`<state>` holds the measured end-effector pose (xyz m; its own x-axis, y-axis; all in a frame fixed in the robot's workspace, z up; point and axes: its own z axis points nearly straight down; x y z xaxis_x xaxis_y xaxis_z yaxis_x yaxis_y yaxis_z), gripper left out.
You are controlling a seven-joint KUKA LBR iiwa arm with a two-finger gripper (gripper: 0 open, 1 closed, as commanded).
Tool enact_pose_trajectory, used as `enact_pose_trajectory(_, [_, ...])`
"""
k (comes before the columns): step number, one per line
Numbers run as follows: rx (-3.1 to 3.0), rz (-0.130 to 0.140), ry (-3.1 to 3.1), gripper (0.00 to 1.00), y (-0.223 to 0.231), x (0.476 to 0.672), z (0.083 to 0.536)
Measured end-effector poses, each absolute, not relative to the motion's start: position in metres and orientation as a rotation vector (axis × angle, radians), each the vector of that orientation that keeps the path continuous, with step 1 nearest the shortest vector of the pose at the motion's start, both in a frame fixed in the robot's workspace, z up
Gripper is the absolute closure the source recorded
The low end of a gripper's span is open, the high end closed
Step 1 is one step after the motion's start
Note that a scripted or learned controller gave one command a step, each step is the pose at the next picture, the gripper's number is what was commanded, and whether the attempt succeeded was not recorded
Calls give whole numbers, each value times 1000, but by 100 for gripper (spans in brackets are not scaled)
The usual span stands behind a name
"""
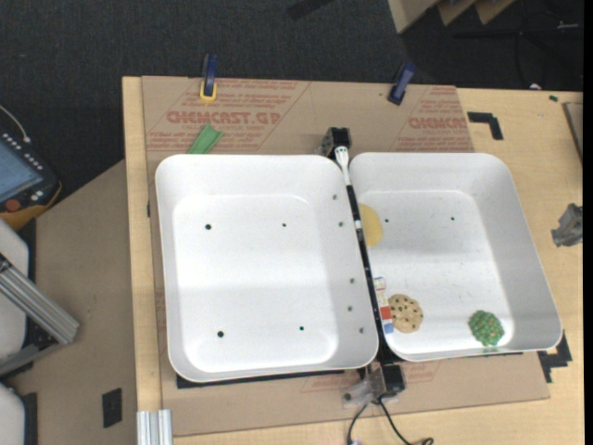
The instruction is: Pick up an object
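Camera view: I can't tell my claw's state; cookie point(405, 312) and green piece point(485, 327) sit along the right bin's point(519, 211) near wall

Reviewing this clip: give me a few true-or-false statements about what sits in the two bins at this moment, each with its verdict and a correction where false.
1. The cookie lies in the right bin. True.
2. The green object lies in the left bin. False: it lies in the right bin, near its front right corner.
3. The yellow disc sits against the right bin's left wall, by the divide between the bins. True.
4. The cookie and the green object touch each other. False: bare bin floor separates them.
5. A green strip lies on the board behind the left bin, outside both bins. True.
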<state>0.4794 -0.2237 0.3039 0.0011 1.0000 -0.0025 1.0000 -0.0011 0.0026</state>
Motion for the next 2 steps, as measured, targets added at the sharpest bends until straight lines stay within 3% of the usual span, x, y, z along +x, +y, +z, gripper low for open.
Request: enact_pose_trajectory(2, [2218, 1, 2219, 100, -224, 480, 311])
